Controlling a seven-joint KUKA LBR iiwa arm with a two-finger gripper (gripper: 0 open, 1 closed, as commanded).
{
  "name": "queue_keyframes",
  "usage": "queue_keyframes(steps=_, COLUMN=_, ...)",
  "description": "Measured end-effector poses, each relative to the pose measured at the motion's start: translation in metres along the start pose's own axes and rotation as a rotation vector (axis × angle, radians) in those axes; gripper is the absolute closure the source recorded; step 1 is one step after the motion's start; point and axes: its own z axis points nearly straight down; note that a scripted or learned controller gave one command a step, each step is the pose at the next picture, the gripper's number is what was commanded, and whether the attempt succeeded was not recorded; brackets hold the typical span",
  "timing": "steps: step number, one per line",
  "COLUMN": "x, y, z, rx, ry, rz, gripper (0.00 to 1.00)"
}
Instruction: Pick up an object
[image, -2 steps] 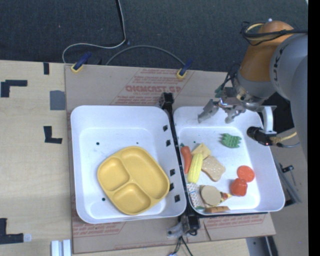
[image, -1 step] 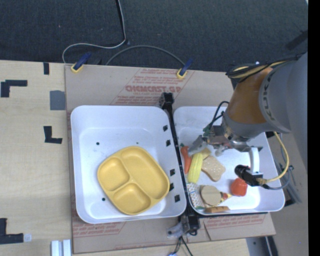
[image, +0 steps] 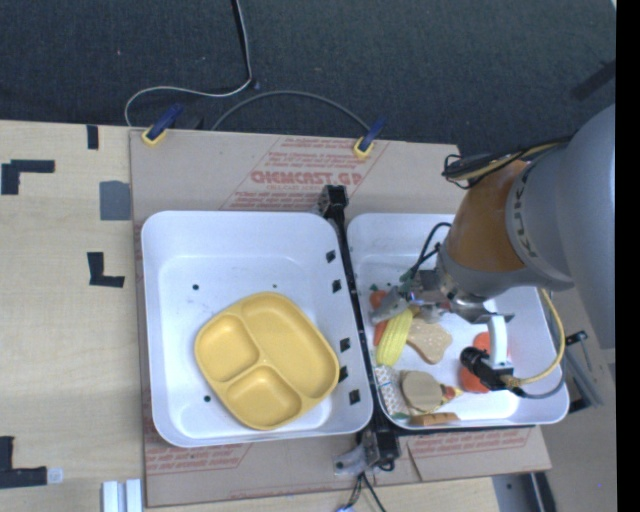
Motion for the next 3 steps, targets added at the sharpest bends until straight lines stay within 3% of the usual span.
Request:
queue_keyframes(steps=1, x=0.004, y=0.005, z=-0.002, rx=0.000, ry=0.001, rz=0.000, gripper=0.00)
queue_keyframes(steps=2, x=0.003, y=0.007, z=-0.013, rx=-0.006, ry=-0.001, rz=0.000, gripper=1.00)
queue_keyframes(steps=3, x=0.069, y=-0.004, z=-0.103, rx=0.003, ry=0.007, rz=-0.008, gripper=1.00)
